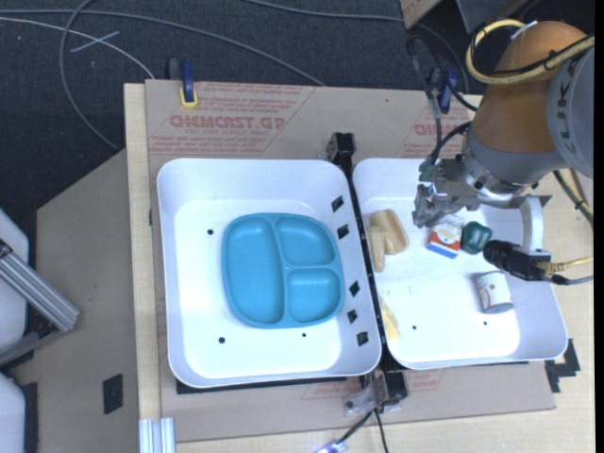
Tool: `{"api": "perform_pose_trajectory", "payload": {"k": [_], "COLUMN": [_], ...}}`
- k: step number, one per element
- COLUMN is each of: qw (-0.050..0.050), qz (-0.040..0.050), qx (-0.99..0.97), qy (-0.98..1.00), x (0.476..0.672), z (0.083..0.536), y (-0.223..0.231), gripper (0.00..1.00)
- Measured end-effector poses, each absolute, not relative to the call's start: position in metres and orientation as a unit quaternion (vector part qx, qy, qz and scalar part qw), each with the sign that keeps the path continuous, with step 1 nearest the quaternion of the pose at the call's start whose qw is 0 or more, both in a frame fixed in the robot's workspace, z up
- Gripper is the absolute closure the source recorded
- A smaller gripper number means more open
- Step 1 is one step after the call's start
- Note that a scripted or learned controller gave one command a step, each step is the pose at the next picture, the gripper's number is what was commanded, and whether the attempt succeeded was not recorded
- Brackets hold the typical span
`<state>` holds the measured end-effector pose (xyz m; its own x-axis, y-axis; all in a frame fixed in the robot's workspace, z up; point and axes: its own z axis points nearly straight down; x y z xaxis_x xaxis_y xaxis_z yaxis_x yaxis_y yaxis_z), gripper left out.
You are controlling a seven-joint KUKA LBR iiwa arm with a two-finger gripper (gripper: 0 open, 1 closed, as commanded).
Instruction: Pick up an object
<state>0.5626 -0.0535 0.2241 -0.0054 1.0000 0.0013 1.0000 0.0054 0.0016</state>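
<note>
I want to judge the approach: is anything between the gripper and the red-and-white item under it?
Nothing visible. The gripper hangs just above the red-and-white item in the right bin; the teal object lies beside it, not between.

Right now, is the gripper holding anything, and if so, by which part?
Cannot be told. The gripper is low in the right bin, next to a small red and white item, but nothing shows between its fingers.

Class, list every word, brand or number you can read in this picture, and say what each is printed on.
"CHEMCAST GP", red print on the brown sheet under the bins.
Smaller red print beneath it and at the sheet's right end: too blurred to read.
Labels on the small white container and the red-and-white packet: too small.
</note>
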Motion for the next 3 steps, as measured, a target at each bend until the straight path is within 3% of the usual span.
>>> {"api": "perform_pose_trajectory", "payload": {"k": [1,3], "qw": [0.000,0.000], "qz": [0.0011,0.0009], "qx": [0.705,0.705], "qy": [0.709,0.709], "x": [0.587,0.614], "z": [0.216,0.216], "y": [-0.003,0.091], "gripper": [1.00,1.00]}}
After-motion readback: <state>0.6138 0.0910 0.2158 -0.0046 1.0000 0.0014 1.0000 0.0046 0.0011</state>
